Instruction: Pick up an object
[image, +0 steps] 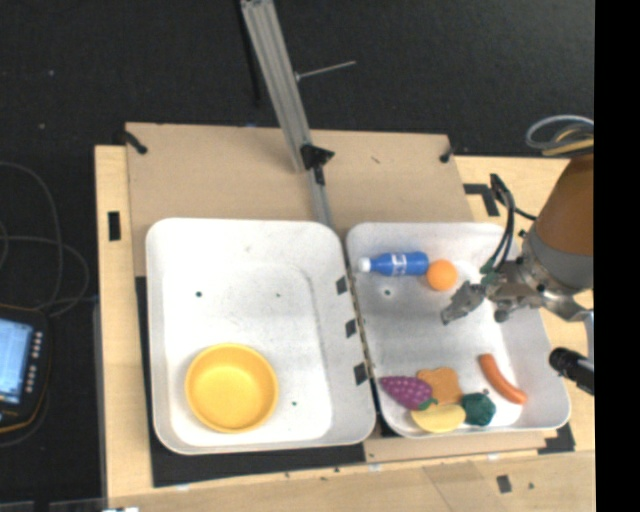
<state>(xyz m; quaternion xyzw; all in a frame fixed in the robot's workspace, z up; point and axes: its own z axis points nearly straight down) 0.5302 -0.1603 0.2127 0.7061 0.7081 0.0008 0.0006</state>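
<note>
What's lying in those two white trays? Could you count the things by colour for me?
Yellow: 2, a bowl and a banana-like piece
Orange: 3, a ball, a sausage shape, a small toy
Blue: 1, a bottle
Purple: 1, grapes
Green: 1, a small piece
Total: 8

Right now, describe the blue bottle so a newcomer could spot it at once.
Start at the right-hand white bin, the one the arm reaches over. Along its far edge lies the blue bottle on its side, white cap pointing toward the other bin, with a small orange ball at its other end. It is the only blue item; the other toys cluster at the bin's near edge.
</note>
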